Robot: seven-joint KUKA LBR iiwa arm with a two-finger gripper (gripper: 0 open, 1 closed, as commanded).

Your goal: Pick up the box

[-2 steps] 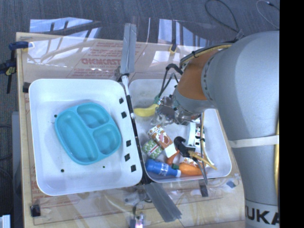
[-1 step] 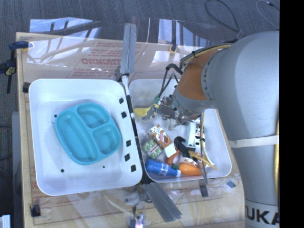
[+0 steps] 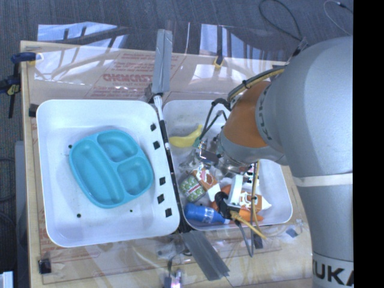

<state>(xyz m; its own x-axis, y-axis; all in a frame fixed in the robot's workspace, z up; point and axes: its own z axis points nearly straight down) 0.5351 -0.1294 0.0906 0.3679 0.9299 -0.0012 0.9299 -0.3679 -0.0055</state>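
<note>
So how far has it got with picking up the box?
Done: the grey arm with the orange band has reached into the right white bin, above the clutter.
In hand: the gripper sits low among the items, near a small white-and-orange box; whether it grips anything cannot be told.
Left: no box is seen lifted; the yellow banana, blue bottle and box lie in the bin.

Two shallow white plastic bins (image 3: 54, 161) sit side by side on the bench. One turquoise plastic tray with three compartments (image 3: 111, 167) lies in the left-hand one. The other bin holds one yellow banana (image 3: 185, 138), one blue plastic bottle (image 3: 204, 214), one small green-and-white printed packet (image 3: 192, 186) and one white-and-orange printed box (image 3: 243, 195). Further small items beneath the arm are too hidden to count.
</note>
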